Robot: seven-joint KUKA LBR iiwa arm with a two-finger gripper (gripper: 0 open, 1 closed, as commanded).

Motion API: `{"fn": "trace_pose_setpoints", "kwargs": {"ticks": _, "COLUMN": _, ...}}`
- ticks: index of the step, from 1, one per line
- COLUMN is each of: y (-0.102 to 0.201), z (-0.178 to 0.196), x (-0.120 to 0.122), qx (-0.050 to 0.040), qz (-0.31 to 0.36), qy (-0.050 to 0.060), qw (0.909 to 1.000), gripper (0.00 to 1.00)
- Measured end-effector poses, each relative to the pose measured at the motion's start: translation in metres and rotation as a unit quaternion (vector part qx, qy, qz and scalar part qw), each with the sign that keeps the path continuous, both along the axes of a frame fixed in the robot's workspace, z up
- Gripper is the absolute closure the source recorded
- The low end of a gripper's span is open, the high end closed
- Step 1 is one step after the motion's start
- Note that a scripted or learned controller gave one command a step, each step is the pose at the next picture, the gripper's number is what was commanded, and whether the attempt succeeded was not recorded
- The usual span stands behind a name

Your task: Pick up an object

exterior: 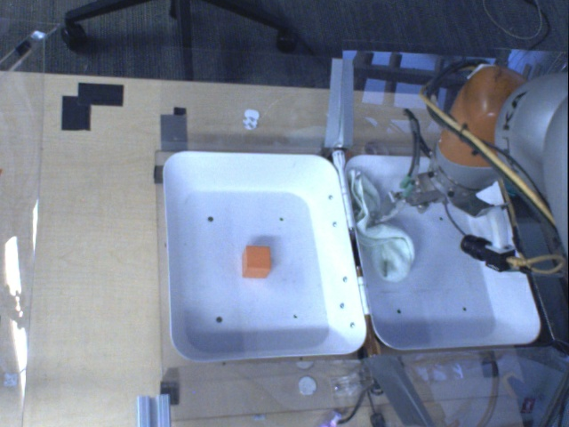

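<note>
Two white bins sit side by side on your bench, the left bin (191, 265) and the right bin (471, 323), and each holds one candidate for the pick. Over the right bin the arm (524, 123) reaches in, grey with its orange band, and the gripper (407, 192) hangs low at the upper left part of that bin, just beside the cloth (378, 229). How far its fingers are spread you cannot tell from this slanted view; cables and the wrist crowd the tip, and nothing can be seen clamped there.

Start with the bigger thing. The cloth is a pale, crumpled piece lying against the right bin's left wall, bunched into a rounded lump at its lower end with a thinner strip running up toward the gripper. Expect it to be light, limp and forgiving: it will sag, drape and stretch out when lifted, and it will not break. A raised fold or the top of the lump is the sensible place to pinch, since flat fabric gives the fingers nothing to close on. The strip nearest the gripper may already be touching it, though that is uncertain.

Then the smaller one. The orange cube (257, 261) sits alone near the middle of the left bin, well apart from the walls. It looks small, light and probably stiff; take it across two opposite flat faces, squarely, or it may squirt out.
</note>
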State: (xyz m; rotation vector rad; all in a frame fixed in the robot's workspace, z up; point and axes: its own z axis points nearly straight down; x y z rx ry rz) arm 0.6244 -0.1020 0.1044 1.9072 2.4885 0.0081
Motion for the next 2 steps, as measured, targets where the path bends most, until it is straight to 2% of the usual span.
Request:
{"fn": "trace_pose_setpoints", "kwargs": {"ticks": 1, "y": 0.002, "z": 0.011, "x": 0.002, "qx": 0.0008, "qz": 0.001, "qy": -0.003, "qw": 1.0000, "gripper": 1.00}}
{"fn": "trace_pose_setpoints", "kwargs": {"ticks": 2, "y": 0.036, "z": 0.110, "x": -0.007, "qx": -0.0003, "qz": 0.046, "qy": 0.002, "qw": 0.9989, "gripper": 1.00}}
